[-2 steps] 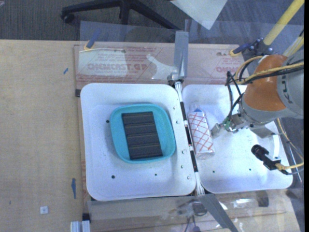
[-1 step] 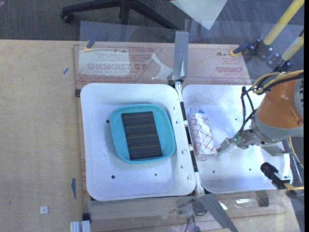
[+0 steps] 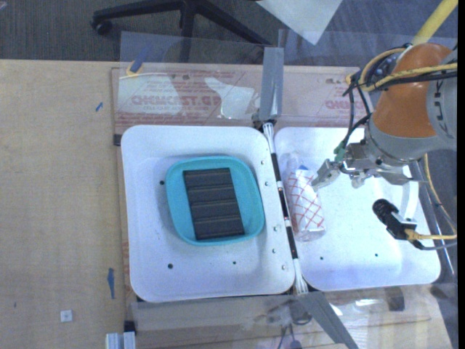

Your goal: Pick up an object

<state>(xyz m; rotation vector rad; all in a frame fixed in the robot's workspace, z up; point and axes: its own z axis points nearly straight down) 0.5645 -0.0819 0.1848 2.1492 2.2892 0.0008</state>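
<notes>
A crumpled white packet with a red grid pattern [image 3: 303, 198] lies along the left wall of the right bin [image 3: 378, 267], beside the divider. My gripper [image 3: 324, 175] hangs over the right bin, just right of the packet's upper end and close above it. Nothing visible is held in it. In the left bin [image 3: 145, 267] a teal square dish [image 3: 174, 217] carries a dark grey ribbed block [image 3: 213, 203].
The orange-banded wrist [image 3: 410, 100] and its yellow and black cables cover the right bin's upper right part. A black fitting [image 3: 389, 219] on a cable hangs over the bin's right side. A grey post [image 3: 272, 82] stands behind the divider.
</notes>
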